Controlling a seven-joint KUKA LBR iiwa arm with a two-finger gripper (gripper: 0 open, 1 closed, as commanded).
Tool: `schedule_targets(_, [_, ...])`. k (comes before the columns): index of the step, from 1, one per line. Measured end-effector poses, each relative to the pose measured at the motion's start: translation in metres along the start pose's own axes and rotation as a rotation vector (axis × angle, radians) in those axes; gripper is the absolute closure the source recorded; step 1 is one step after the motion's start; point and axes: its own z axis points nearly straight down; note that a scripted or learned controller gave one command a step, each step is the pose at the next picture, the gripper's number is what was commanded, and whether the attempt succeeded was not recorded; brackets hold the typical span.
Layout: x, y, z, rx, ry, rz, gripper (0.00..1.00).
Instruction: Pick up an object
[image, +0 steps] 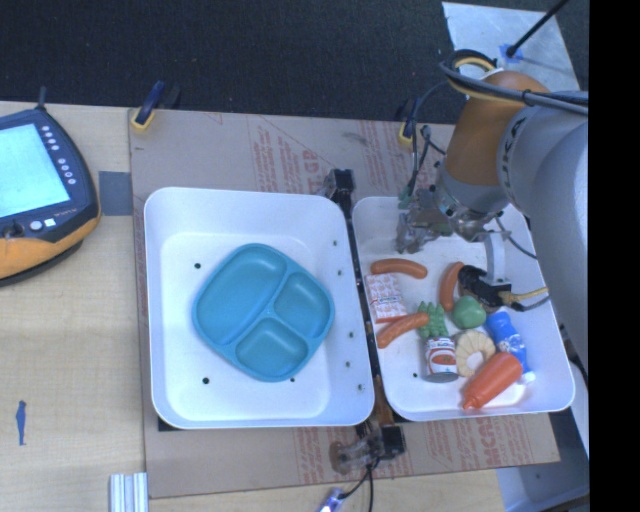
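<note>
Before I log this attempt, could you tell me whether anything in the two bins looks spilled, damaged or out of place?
Nothing stands out. The blue divided plate lies flat but turned at an angle in the left bin. The toy foods, including the carrot and small can, lie jumbled in the right bin, with the gripper over its far end.

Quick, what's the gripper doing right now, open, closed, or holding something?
Gripper: over the far end of the right bin, above the hot dog; nothing seen between its fingers, and open or closed cannot be told.
</note>
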Motion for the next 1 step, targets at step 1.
schedule_targets(1, [0.0000, -0.0001, 0.0002, 0.000, 0.000, 0.000, 0.00])
